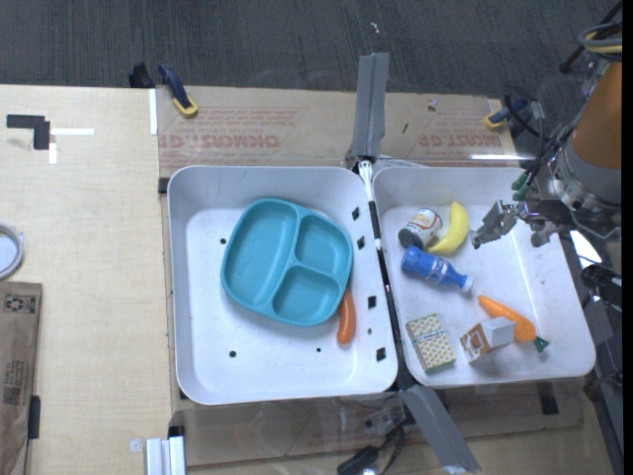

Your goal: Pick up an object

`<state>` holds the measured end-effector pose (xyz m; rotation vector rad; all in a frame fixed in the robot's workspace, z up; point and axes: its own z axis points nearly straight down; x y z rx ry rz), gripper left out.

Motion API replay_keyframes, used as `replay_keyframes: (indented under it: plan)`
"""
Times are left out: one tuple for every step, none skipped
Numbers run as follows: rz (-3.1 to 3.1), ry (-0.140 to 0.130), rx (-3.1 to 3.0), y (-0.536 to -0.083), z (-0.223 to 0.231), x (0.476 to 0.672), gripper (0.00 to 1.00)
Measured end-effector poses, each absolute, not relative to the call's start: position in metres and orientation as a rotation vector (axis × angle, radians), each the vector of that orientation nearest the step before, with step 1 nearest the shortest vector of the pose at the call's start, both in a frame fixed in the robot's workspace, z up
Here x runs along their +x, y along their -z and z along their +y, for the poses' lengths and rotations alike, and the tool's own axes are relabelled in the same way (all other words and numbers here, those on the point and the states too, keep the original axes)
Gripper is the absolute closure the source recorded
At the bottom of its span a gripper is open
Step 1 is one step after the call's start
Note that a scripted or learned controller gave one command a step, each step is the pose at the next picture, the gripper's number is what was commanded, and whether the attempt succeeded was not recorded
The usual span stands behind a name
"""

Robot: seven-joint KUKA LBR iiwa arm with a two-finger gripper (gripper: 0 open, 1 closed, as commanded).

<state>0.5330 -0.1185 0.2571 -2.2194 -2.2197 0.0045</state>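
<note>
A robotics lab: two white bins (188,265) sit on a plywood bench (79,216) with clamps (176,89) at the back edge, tape marks (30,127), and dark carpet (297,18) beyond.

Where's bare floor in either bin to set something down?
Left bin: a strip below the blue plate and sausage, plus the top-left corner. Right bin: a patch between bottle and carrot, under the claw. Crowded around banana and can.
</note>
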Motion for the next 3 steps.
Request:
replay_keyframes:
  plan:
    - [-2.297, -0.002, -2.144, -0.136, -0.111, 0.638, 0.00]
    - [-2.328, 0.039, -2.145, -0.111, -0.117, 0.616, 0.00]
    - [-2.491, 0.034, -1.976, -0.112, -0.099, 0.630, 0.00]
